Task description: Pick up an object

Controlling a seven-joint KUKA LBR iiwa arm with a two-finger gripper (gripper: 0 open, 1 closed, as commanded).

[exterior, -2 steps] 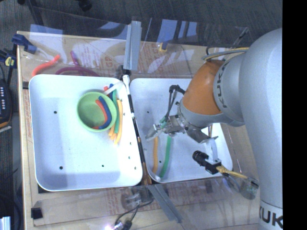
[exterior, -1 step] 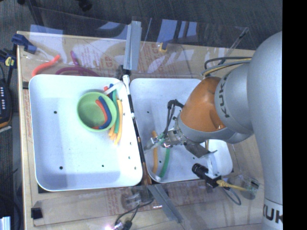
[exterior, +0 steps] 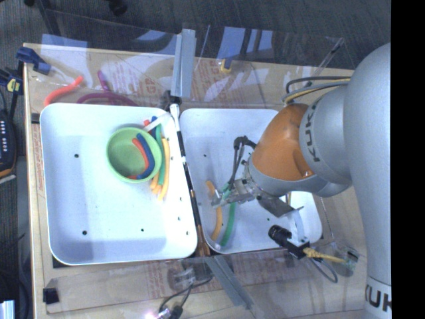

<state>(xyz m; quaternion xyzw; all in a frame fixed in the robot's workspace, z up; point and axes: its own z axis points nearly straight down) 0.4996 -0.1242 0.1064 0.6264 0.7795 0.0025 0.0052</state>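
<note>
Arm: reaches in from the right, its orange band (exterior: 282, 155) over the right bin (exterior: 206, 131), wrist angled down toward that bin's near left corner.
Claw: gripper (exterior: 229, 195) sits low just above the green strip (exterior: 228, 230); whether it is released or clenched I cannot tell.
Task's things: green strip and orange piece (exterior: 212, 195) lie together by the right bin's left wall, likely the target.
Left bin (exterior: 66, 178): holds a green bowl (exterior: 133, 155) with coloured strips, apart from the arm.
Surface: wooden bench (exterior: 265, 82), cables along the left edge; dark carpet (exterior: 199, 5) beyond.
</note>
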